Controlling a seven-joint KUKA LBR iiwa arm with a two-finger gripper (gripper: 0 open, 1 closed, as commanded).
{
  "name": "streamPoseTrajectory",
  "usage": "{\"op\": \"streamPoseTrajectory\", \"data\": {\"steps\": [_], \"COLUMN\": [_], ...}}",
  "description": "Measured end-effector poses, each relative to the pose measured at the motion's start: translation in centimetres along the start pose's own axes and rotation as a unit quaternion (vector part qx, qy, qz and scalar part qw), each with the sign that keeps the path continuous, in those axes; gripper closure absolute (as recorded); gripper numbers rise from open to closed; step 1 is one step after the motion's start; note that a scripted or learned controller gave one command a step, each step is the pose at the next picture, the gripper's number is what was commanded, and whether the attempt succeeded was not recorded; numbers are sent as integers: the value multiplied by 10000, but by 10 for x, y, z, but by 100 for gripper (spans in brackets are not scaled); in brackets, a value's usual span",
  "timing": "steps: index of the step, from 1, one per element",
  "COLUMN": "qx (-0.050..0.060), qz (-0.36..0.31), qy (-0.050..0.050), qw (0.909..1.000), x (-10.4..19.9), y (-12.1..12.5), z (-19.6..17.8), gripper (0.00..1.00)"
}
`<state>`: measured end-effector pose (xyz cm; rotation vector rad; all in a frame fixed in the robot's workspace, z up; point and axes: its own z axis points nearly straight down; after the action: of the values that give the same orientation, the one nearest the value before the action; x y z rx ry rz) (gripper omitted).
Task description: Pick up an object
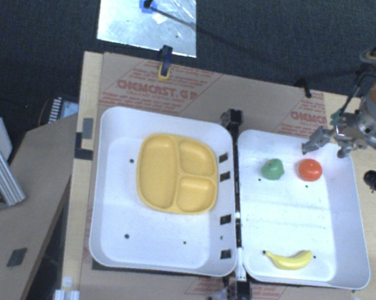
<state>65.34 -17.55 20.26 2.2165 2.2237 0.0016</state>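
Your gripper hangs over the far right corner of the right bin, its fingers spread apart with nothing between them. Just below it lies the red ball, apart from the fingertips. The green ball sits just beside the red one, to its left. You see the banana near the bin's front edge. The left bin holds a yellow divided plate.
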Motion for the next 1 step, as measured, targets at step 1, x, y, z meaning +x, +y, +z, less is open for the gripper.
{"op": "streamPoseTrajectory", "data": {"steps": [1], "qx": [23], "qz": [9], "qy": [4], "qw": [10000], "x": [1], "y": [-5], "z": [61], "gripper": [0]}}
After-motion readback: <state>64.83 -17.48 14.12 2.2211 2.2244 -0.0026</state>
